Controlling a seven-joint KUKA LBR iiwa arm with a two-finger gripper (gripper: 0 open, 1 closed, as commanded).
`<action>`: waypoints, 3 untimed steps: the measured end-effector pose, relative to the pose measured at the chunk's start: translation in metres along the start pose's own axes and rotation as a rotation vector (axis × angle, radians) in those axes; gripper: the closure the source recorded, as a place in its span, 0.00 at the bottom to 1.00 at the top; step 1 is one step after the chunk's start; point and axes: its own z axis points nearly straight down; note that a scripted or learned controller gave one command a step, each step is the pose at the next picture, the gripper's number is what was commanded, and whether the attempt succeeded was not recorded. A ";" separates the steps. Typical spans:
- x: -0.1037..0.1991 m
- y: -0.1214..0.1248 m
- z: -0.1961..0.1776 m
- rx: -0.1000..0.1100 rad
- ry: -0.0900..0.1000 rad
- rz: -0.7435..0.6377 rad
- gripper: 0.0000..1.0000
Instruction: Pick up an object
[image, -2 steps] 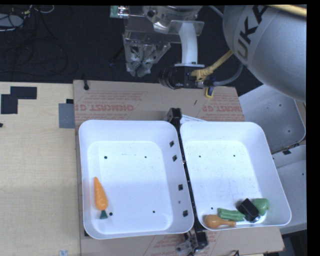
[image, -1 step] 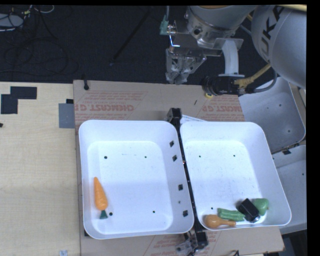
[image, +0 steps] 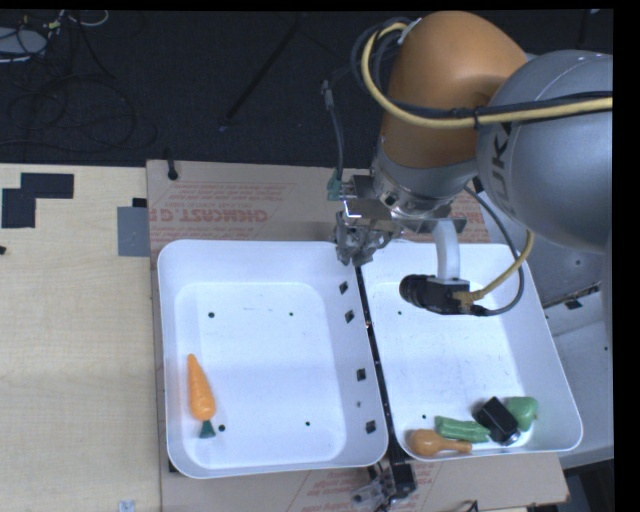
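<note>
Gripper (image: 352, 245) of grey metal hangs at the far end of the seam between the two shallow white bins, right over the back rims where they meet; whether it is apart or together cannot be told at this slant, and nothing shows in its grasp. Behind and to the right of it rise the orange wrist band (image: 445, 85) and the grey arm (image: 555, 140), which cover the far right corner of the right bin (image: 465, 365). A black cylindrical fitting (image: 432, 293) on a yellow cable hangs over that bin, near and to the right of the gripper.

Well away from the gripper, at the near right corner of the right bin, lie a green plastic vegetable (image: 465, 430), a black block (image: 496, 419) touching it, a paler green piece (image: 522, 408) just behind the block, and an orange-tan pear-shaped toy (image: 436, 442) against the near rim. The rest of that bin's floor is open white.

In the left bin (image: 255, 265), a small orange plastic carrot with a green tip (image: 201, 392) lies well apart from the gripper, close to the left wall near the front, with broad free floor around it.
</note>
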 end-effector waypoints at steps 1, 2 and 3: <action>-0.078 -0.010 0.055 -0.011 0.002 0.002 1.00; -0.078 0.047 -0.088 -0.038 0.004 -0.008 1.00; -0.142 0.045 0.042 -0.010 0.003 0.000 1.00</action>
